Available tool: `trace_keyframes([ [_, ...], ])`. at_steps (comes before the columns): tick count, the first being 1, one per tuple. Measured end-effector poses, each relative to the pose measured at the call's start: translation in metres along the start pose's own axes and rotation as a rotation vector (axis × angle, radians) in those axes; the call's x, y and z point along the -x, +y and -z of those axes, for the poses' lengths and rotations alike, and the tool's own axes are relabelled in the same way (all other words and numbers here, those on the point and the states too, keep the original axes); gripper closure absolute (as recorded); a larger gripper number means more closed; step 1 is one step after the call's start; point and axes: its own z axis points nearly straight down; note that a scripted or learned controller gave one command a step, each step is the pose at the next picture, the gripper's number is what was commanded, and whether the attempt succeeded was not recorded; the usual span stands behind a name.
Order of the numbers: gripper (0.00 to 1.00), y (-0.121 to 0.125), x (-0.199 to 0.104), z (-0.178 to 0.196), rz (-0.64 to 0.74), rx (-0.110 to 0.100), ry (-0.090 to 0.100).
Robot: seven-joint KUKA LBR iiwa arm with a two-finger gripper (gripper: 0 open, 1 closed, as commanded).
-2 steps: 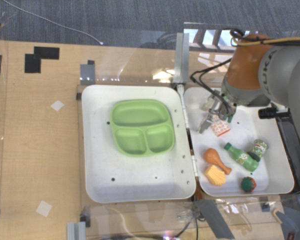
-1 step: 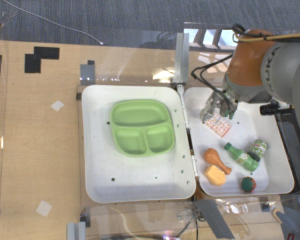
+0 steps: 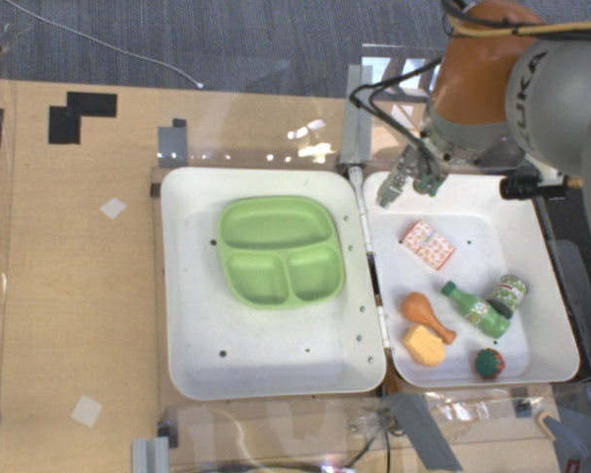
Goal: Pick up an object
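The gripper [image 3: 402,187], fingers spread and grasping nothing, is being held just above-left of the pink carton [image 3: 428,245].

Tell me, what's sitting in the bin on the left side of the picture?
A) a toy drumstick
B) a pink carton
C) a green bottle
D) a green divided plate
D: the green divided plate lies alone in the left bin, while the bottle, drumstick and pink carton all sit in the right bin.
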Motion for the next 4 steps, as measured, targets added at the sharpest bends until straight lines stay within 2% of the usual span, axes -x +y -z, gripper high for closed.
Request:
trace_keyframes([
  [1,1.00,0.044,-0.061,0.086,0.045,0.003,0.000],
  [2,1.00,0.019,-0.148,0.038,0.480,-0.004,0.013],
  [3,1.00,0.011,-0.174,0.035,1.123,0.001,0.013],
  [4,1.00,0.039,-0.204,0.000,0.571,-0.002,0.014],
])
